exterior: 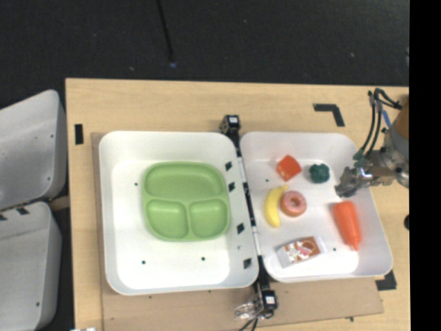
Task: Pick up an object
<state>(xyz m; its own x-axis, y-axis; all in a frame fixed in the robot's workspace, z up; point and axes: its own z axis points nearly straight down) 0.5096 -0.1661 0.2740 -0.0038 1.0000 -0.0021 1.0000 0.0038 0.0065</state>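
The table (83,109) carries two white bins. The left bin (124,254) holds a green divided plate (185,200). The right bin (372,254) holds a carrot (348,223), a banana (273,207), a snack packet (300,250), a pink doughnut (295,203), an orange block (289,167) and a dark green piece (319,172). The gripper (346,187) hovers just above the carrot's thick end; whether it is open or closed I cannot tell. The carrot looks a light, stiff, smooth toy, probably best gripped across its middle.
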